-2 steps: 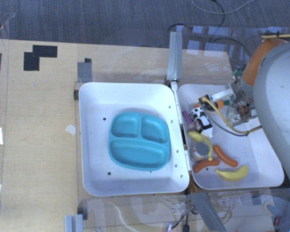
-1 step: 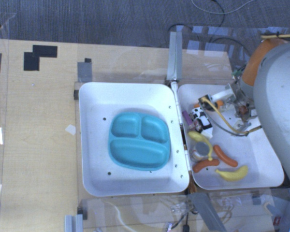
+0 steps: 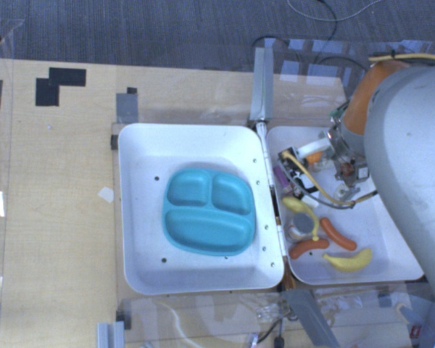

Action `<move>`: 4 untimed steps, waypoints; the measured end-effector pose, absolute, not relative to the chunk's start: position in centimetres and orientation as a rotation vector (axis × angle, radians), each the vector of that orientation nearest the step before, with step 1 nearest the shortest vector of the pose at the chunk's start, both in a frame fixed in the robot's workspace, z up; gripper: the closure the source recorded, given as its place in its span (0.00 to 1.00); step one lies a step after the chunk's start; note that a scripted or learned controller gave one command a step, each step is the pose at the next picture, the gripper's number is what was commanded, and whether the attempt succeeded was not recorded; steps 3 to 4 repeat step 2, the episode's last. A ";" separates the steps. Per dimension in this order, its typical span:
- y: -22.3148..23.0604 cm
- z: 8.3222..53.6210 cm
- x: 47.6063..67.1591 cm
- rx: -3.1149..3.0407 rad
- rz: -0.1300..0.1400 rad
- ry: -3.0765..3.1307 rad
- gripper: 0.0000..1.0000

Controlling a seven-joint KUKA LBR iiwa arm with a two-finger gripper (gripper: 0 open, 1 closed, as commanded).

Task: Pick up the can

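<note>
The can (image 3: 300, 228) is a small grey tin that seems to lie near the left wall of the right bin (image 3: 391, 267), partly ringed by a yellow banana-like piece (image 3: 304, 210). My gripper (image 3: 346, 182) hangs over the upper middle of that bin, up and to the right of the can and apart from it. The grey arm with its orange band (image 3: 359, 104) covers the bin's right side. Nothing shows in the gripper's grasp.
Two orange-red sausages (image 3: 336, 234) (image 3: 308, 248) and a yellow banana (image 3: 348, 260) lie just right of and below the can. A purple item (image 3: 280, 174) rests against the bin's left wall. The left bin (image 3: 141, 194) holds a blue divided plate (image 3: 207, 212).
</note>
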State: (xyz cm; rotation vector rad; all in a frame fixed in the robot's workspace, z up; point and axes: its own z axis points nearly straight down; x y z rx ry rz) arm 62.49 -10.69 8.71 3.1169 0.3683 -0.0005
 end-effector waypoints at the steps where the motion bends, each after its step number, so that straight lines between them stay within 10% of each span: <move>1: -14.2 16.7 62.4 3.112 -0.003 0.434 0.00; 2: -13.5 8.7 56.4 3.115 0.012 0.406 0.00; 4: -13.5 8.7 56.4 3.115 0.012 0.406 0.00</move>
